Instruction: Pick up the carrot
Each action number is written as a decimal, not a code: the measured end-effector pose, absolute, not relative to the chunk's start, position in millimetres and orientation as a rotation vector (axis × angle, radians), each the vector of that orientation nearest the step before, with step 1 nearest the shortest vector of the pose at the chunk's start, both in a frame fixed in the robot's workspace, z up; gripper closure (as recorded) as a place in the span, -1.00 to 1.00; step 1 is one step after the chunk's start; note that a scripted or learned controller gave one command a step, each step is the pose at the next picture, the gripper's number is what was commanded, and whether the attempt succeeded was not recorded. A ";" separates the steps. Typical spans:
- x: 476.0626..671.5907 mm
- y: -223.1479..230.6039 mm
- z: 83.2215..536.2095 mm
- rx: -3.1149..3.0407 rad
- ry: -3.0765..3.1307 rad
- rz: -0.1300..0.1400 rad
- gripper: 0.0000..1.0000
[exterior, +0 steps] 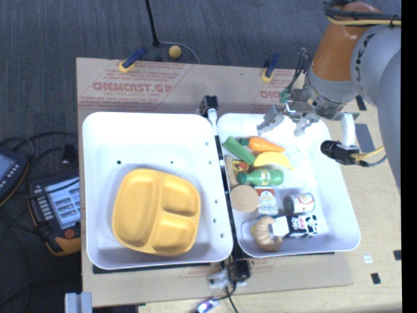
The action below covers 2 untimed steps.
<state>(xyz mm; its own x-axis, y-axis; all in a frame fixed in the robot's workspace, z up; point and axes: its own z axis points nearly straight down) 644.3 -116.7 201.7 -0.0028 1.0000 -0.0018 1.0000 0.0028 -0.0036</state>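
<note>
Gripper (285, 120): hangs over the right bin's (339, 194) far end
Fingers: spread apart, gripping nothing
Carrot (265, 145): lies just below, beside the banana (272, 160)

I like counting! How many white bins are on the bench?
2. The left bin holds a yellow tray. The right bin holds the carrot among other toy food.

The tool (286, 118) is being held spread above the far end of the right bin (339, 207), nothing being gripped between its fingers (268, 122). The carrot (266, 144) is being seen just below it, lying against a banana (272, 160). A yellow tray (156, 208) is being carried by the left bin (104, 142).
</note>
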 end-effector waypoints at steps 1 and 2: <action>624.5 -108.7 101.5 -2.306 -2.146 -0.002 -1.00; 644.0 -143.9 92.7 -2.611 -1.755 -0.012 -1.00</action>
<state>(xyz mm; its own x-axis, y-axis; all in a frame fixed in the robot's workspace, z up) 644.0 -143.9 92.7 0.3778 0.9259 0.0038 0.9259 -0.3778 0.0076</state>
